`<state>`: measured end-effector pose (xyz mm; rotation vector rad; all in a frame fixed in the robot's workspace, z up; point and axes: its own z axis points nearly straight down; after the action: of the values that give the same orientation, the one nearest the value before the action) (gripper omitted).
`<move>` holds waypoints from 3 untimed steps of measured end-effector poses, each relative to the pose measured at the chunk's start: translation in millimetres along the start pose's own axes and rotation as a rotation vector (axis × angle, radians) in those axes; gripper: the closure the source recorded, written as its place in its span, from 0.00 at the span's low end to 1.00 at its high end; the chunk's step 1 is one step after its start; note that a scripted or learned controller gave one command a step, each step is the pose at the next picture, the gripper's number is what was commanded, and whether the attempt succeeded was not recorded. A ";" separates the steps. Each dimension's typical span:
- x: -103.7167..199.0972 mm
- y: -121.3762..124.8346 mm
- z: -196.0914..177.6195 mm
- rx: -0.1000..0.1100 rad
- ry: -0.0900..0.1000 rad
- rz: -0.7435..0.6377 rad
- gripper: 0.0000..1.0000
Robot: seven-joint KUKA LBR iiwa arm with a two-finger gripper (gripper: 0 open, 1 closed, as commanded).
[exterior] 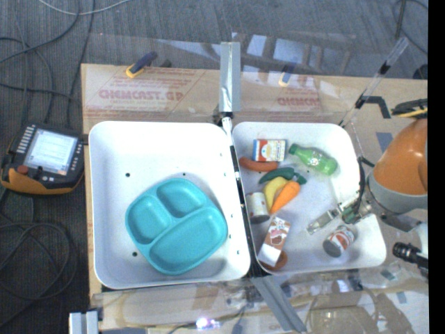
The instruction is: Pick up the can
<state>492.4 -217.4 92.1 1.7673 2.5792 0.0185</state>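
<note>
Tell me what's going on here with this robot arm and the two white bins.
A grey and orange robot arm reaches in from the right over the right bin, which holds toy groceries: a green bottle, a carrot, a small carton and others. Its gripper is low in that bin, just above a can lying on its side near the bin's front right corner. The can looks ungrasped. The left bin holds a teal divided plate.

Open bin floor around the can [339, 241], pincer [327, 220] just beside.
</note>
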 end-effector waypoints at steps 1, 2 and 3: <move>0.4 0.6 -0.1 -0.002 0.001 0.030 0.00; -0.5 -7.3 -28.8 0.019 0.005 0.303 0.00; 1.5 -3.3 0.2 0.010 0.010 0.054 0.00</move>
<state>488.8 -217.2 91.8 1.8451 2.5419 0.0145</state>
